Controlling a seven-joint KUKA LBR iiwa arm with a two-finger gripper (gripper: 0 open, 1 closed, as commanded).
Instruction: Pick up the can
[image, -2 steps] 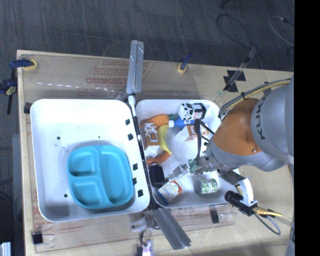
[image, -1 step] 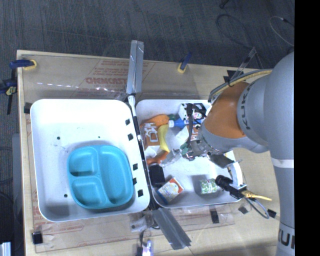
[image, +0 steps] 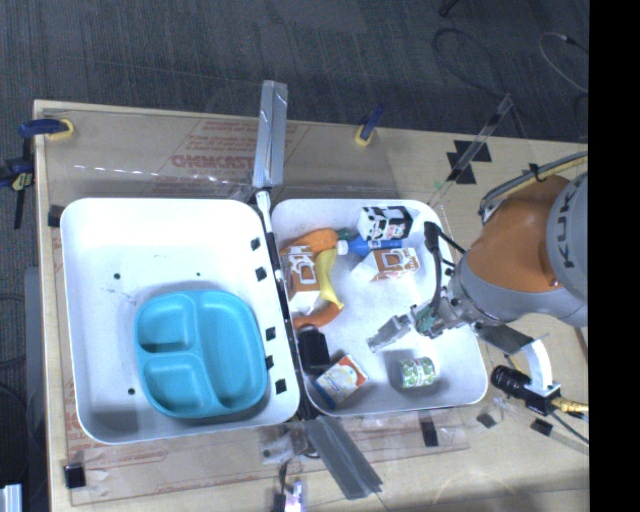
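At six o'clock of our gripper (image: 392, 331), one can (image: 418, 373) lies sideways, axis three-to-nine; finger state we cannot tell

arm (image: 530, 260) cut off at right edge

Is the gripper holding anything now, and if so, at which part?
Nothing is held. The gripper hangs above the right bin, and the can lies on the bin floor just below it in the view.
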